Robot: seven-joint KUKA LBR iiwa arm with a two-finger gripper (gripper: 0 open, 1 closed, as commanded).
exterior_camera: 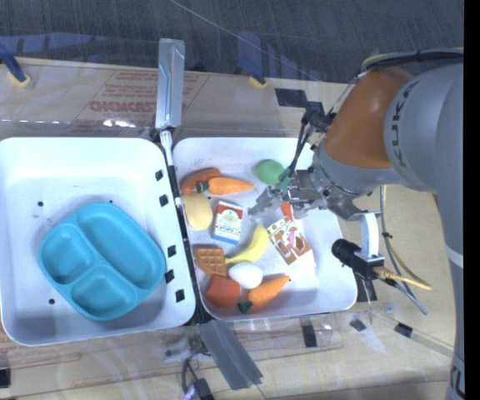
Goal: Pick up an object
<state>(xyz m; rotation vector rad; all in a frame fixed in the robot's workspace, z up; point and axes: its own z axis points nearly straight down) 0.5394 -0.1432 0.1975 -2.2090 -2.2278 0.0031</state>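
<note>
Where the arm's grey wrist crosses the right bin [333, 294], it covers the bin's far right rim; the gripper [278, 197] hangs low beside the green ball [268, 171], above the small carton [292, 242], its grip too blurred to tell, nothing visibly held

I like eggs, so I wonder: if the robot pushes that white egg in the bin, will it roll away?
The white egg looks smooth and rounded, so it would probably roll or slip if nudged. It lies touching the carrot and near the banana, which would likely stop it quickly. Among toy food, it is probably light and hard, not fragile.
</note>
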